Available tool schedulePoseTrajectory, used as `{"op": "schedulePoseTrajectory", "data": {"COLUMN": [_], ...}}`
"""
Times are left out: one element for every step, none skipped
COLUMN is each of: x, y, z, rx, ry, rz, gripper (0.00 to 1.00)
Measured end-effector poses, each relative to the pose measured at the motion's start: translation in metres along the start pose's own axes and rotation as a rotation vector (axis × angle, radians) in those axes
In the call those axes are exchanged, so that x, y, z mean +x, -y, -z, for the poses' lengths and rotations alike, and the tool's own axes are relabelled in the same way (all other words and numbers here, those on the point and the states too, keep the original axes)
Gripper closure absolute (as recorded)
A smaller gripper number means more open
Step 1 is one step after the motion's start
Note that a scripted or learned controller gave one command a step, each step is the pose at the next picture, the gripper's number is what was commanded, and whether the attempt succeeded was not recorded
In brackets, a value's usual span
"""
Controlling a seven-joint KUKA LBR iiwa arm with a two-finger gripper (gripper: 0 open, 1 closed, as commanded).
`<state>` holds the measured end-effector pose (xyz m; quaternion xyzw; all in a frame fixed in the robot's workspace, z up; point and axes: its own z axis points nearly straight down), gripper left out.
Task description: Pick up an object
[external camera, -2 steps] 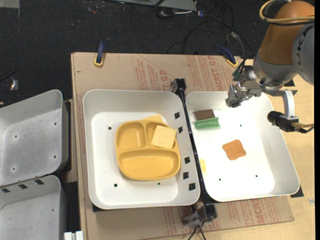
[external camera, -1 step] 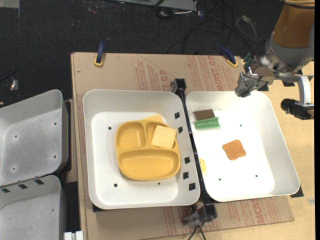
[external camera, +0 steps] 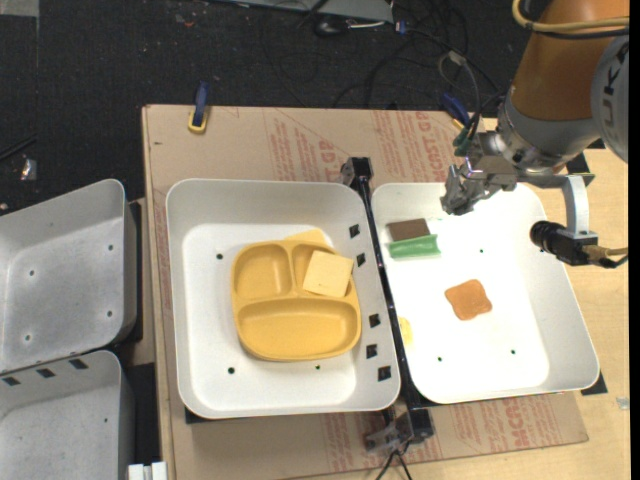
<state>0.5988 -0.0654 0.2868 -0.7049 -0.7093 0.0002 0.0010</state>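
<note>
gripper hangs over the right bin's far edge, objects lie loose below

camera view: the gripper (external camera: 458,200) sits at the far left corner of the right bin (external camera: 560,363), just beyond a brown block (external camera: 409,230) and a green block (external camera: 415,248) that lie touching each other near the divider. whether its fingers are apart or together cannot be told from here; nothing is seen between them. the grey arm with its orange band (external camera: 572,30) reaches in from the upper right. an orange square piece (external camera: 468,299) lies flat near the middle of the same bin, well apart from the gripper. a small yellow bit (external camera: 403,325) shows at the bin's left wall. in the left bin (external camera: 200,368) a yellow compartment tray (external camera: 290,328) rests flat, with a pale yellow square (external camera: 327,273) lying tilted over its upper right compartment. both bins sit on a cardboard sheet (external camera: 280,138) with red print.
</note>
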Motion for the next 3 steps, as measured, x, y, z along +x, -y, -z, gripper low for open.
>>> {"op": "schedulePoseTrajectory", "data": {"x": [0.053, 0.107, 0.155], "y": [0.021, 0.034, 0.040], "z": [-0.003, -0.007, -0.020], "rx": [0.001, 0.001, 0.001], "ry": [-0.001, 0.000, 0.000], "rz": [0.001, 0.002, 0.001], "gripper": [1.00, 1.00, 1.00]}}
